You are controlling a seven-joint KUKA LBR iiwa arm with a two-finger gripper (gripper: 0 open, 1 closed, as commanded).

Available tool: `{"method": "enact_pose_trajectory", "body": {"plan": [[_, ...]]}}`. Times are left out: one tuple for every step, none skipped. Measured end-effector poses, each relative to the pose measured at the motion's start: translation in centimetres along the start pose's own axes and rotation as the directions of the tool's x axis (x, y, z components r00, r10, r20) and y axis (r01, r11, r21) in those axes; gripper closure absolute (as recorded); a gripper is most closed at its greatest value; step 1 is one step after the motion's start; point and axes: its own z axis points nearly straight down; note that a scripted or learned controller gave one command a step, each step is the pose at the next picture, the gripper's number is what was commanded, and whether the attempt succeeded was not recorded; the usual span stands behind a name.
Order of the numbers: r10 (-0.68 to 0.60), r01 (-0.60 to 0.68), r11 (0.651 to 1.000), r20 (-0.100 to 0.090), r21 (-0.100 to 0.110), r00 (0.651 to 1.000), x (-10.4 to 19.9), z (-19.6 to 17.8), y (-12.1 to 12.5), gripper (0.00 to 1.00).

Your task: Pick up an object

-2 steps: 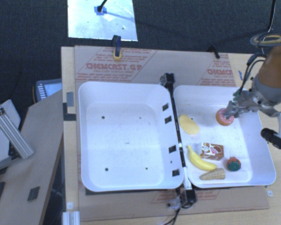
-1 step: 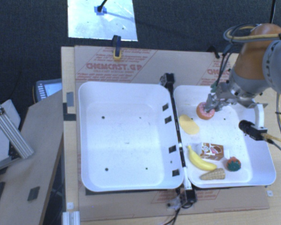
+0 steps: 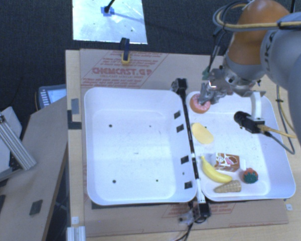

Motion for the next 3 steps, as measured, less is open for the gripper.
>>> {"method": "enact_pose_trajectory", "body": {"plan": [[0.003, -0.003, 1.0, 0.001, 0.012, 1.0, 7.4, 4.4, -2.8, 1.0], [0.001, -0.001, 1.0, -0.001, -0.014, 1.0, 14.4, -14.0, 3.5, 1.0], [-0.001, 0.001, 1.0, 0.001, 0.017, 1.0, 23.9, -6.0, -3.6, 1.0]]}}
